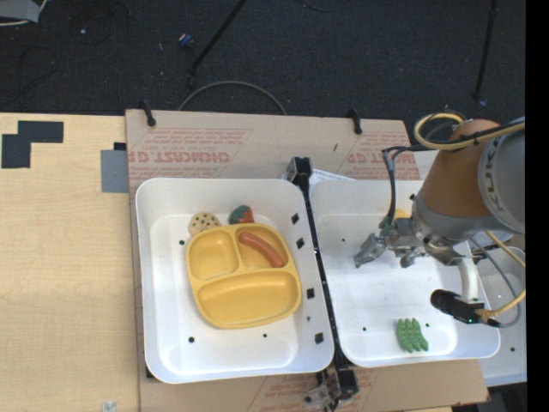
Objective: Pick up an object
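You see two shallow white bins side by side on a sheet of brown cardboard with red printing. The left bin (163,333) holds a yellow tray (242,299) with three compartments, a little tilted. In its upper right compartment lies a sausage (262,247), reddish and smooth. Just above the tray, on the bin floor, you find a round cookie (203,222) with dark spots, and beside it a small red and green piece (242,215) that touches the tray rim; what it is I cannot tell.

The right bin (369,337) holds a green ribbed object (412,335) near its lower right corner. The gripper (375,251) hangs over the middle of this bin, well apart from the green object. Its fingers look spread, and there is nothing between them. The arm (463,187) has an orange band and grey metal, with cables around it.

A black clamp bar (314,264) runs between the bins. To the left is a pale wooden bench (60,273); behind it is a dark carpet floor (257,41) with cables.
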You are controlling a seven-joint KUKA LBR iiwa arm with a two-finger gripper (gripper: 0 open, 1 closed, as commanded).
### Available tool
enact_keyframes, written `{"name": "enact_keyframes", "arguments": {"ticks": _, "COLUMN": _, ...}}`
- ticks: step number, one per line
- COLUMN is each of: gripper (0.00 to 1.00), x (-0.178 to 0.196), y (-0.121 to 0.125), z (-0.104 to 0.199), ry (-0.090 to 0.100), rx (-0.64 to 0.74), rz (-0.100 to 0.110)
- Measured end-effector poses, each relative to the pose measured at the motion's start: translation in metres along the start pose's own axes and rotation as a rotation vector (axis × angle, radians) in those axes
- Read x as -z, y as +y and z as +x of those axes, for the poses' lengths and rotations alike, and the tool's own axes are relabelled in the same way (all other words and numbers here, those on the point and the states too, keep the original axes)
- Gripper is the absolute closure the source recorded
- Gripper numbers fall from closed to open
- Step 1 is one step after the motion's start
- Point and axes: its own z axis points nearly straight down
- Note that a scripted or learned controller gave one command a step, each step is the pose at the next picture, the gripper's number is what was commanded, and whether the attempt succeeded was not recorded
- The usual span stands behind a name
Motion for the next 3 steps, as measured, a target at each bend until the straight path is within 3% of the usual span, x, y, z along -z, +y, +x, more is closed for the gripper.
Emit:
{"name": "enact_keyframes", "arguments": {"ticks": 1, "gripper": 1.0, "x": 0.012, "y": 0.0, "z": -0.001, "ry": -0.001, "rx": -0.004, "rz": -0.002}}
{"name": "enact_keyframes", "arguments": {"ticks": 3, "gripper": 1.0, "x": 0.127, "y": 0.012, "z": 0.01, "ry": -0.003, "rx": 0.002, "rz": -0.011}}
